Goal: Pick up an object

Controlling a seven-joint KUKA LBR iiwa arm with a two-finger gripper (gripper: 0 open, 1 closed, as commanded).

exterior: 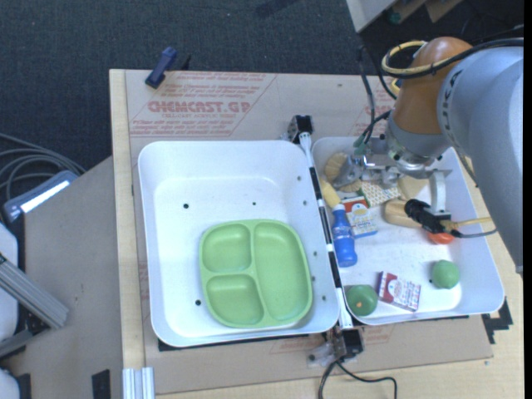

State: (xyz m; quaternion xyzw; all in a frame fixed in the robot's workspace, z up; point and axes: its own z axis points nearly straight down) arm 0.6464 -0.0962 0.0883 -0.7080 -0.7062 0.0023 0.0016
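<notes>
My gripper (366, 167) hangs low over the far left part of the right bin (482, 293), under the grey and orange wrist. Just beneath it lie a tan rounded piece (337, 166) and a speckled pale pad (379, 194). A yellow piece (330, 196) rests against the bin's left wall. Nearer the front are a small red and white carton (357, 214) and a blue bottle (343, 239). Nothing shows between the gripper's tips from this angle.
The left bin (166, 173) holds a green divided plate (253, 271). At the right bin's front lie two green balls (362, 299) (445, 273) and a red and white box (399, 292). A small orange piece (441, 238) lies mid-right. A blue clip (160, 67) sits on the cardboard behind.
</notes>
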